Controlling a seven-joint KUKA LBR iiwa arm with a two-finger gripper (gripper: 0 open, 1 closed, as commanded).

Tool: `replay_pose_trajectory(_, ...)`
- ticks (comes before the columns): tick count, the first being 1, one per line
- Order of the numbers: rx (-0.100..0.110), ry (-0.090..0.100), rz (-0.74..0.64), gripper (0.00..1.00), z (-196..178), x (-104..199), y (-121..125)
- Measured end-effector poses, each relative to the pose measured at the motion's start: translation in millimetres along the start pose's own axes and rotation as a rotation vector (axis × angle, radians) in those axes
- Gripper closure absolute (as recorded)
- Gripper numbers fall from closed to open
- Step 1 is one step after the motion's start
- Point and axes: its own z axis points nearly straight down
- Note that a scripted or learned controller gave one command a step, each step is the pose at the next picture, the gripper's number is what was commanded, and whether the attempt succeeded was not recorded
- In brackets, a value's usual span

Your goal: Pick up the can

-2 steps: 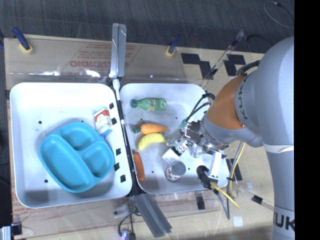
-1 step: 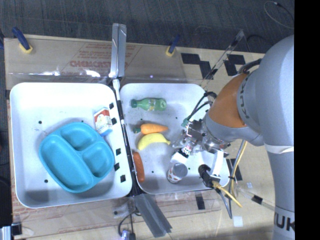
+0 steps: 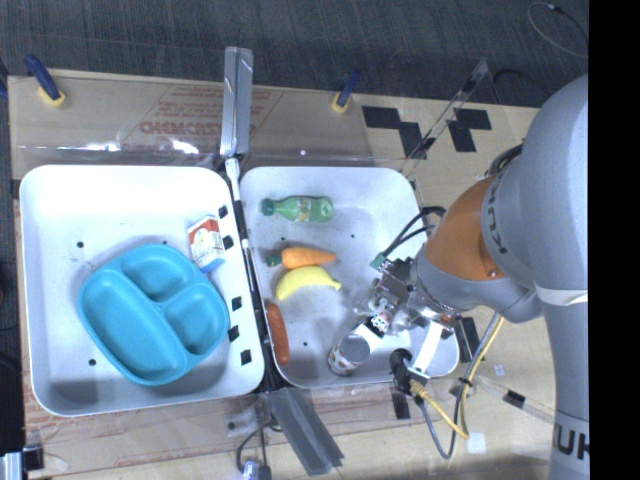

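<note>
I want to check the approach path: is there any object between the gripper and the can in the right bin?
Nothing visible does. The gripper sits right beside the can; the banana lies off to the side.

Tray (image 3: 150,313) in left bin (image 3: 50,268); bottle (image 3: 297,208), carrot (image 3: 306,258), banana (image 3: 305,283), can (image 3: 350,351) in right bin (image 3: 390,193).

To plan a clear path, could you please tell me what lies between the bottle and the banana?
In the camera view, the carrot lies between the bottle and the banana.
</note>
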Motion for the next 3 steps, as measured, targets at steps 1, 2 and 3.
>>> replay_pose_trajectory(1, 0.001, -0.002, 0.019, 1.00, 0.8, 25.2, 16.7)
replay_pose_trajectory(2, 0.008, -0.004, -0.005, 1.00, -125.5, 91.8, 59.1)
replay_pose_trajectory(3, 0.009, -0.004, -0.005, 0.00, -125.2, 91.6, 59.1)
